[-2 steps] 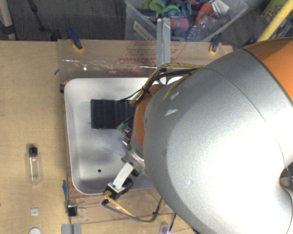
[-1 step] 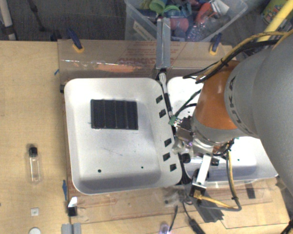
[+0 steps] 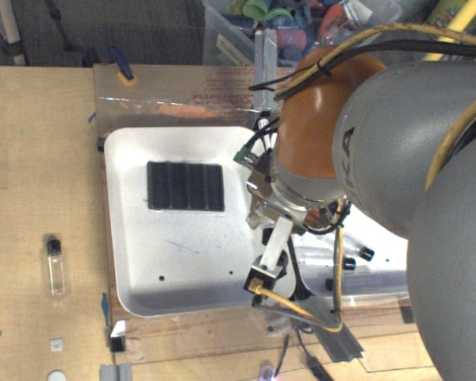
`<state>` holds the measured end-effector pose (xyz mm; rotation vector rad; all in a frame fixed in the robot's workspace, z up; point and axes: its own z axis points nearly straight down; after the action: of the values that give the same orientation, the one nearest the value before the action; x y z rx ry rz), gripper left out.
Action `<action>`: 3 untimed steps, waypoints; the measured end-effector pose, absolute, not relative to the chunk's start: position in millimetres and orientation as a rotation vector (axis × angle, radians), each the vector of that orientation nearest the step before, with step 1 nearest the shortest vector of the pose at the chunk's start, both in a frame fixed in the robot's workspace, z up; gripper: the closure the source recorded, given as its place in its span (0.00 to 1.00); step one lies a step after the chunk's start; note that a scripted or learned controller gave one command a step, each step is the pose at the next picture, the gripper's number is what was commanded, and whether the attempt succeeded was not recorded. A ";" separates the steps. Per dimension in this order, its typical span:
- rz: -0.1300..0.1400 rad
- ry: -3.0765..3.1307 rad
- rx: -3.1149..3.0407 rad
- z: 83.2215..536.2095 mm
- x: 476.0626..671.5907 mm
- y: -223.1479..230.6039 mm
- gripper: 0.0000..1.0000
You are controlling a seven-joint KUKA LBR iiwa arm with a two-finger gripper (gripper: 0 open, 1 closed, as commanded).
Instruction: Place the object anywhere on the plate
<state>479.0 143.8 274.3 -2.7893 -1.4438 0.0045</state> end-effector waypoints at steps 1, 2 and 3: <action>-0.001 -0.718 -3.059 255.4 488.1 207.9 1.00; 0.005 -0.701 -3.063 173.5 478.6 223.8 1.00; 0.006 -1.218 -2.895 186.2 527.0 225.5 1.00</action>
<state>527.0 225.5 186.2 -2.8952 -1.2184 0.0056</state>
